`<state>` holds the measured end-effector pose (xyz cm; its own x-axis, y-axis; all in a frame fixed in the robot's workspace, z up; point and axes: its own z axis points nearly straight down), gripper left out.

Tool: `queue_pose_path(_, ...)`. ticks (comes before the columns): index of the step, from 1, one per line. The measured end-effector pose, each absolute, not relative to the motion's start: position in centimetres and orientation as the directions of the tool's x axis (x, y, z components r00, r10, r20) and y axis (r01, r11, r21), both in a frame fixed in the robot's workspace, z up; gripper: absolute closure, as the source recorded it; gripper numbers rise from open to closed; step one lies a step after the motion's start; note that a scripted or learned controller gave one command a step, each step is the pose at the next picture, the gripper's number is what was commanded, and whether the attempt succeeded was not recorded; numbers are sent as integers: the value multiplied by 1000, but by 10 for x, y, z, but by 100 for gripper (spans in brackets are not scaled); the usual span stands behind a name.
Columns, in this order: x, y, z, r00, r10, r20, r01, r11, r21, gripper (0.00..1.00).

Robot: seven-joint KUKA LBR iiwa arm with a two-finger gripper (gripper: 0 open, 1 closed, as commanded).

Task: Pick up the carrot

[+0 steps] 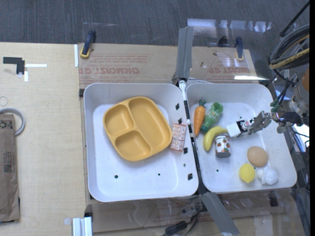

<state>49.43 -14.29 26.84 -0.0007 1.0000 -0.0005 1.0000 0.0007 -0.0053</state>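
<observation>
The left white bin (93,146) holds a yellow divided plate (135,128), with a small printed carton (178,136) just beside its right edge. In the right white bin (283,181) lie a green bottle (212,114), a banana (212,135), a small can (222,146), a brown egg (257,157), a lemon (247,173) and a white ball (268,177)

dark grey carpet floor (123,9) fills the top of the frame; a pale wooden worktop (44,132) spans the left side.
</observation>
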Motion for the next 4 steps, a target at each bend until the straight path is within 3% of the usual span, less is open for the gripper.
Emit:
queue_pose_path(1,543,-103,133,191,982,-2,982,-191,-6,0)
queue_pose_path(2,522,-71,189,361,932,-3,932,-361,-4,0)
queue_pose_path(3,485,-111,199,310,951,-3,951,-310,-6,0)
queue_pose_path(4,561,-113,104,442,897,3,897,-442,9,0)
